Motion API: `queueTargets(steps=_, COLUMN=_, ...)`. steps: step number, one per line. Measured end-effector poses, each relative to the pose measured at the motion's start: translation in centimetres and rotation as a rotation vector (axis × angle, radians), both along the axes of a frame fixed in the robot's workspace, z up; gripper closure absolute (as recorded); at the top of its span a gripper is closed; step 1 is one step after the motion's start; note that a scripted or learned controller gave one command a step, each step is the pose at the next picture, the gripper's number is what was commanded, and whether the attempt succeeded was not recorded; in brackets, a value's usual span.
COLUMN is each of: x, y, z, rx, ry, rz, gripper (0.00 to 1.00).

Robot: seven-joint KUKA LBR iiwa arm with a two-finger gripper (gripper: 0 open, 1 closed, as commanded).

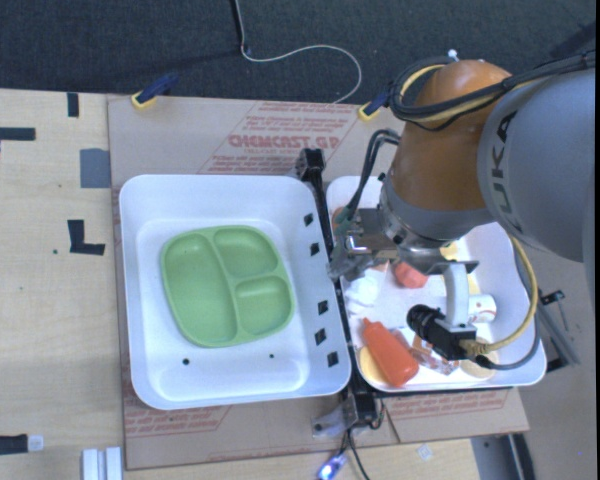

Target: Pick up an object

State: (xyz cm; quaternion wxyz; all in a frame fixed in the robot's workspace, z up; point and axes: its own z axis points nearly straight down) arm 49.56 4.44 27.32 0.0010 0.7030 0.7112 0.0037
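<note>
My gripper (368, 255) hangs low over the left part of the right bin (515, 268), under the grey and orange arm (460, 138). Just to its right lies a small pink-red object (411, 274), partly hidden by the wrist. A white object (364, 290) lies directly below the gripper. Nearer the front of the bin an orange-red bottle-shaped object (390, 353) rests on a yellow-orange piece (372, 370). A small white and red item (483, 308) sits at the right. The arm hides the rest of this bin.
The left bin (145, 268) holds a green divided plate (226, 284). A black divider (320, 228) runs between the two bins, close to the gripper's left side. Both bins stand on a cardboard sheet (260, 133).
</note>
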Motion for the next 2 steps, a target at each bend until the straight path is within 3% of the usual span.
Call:
queueTargets(steps=1, x=3.6, y=8.1, z=4.9, rx=0.0, ry=0.001, rz=0.0, gripper=1.0)
queueTargets(steps=2, x=3.1, y=11.3, z=10.1, rx=-0.002, ry=0.003, rz=-0.005, gripper=1.0)
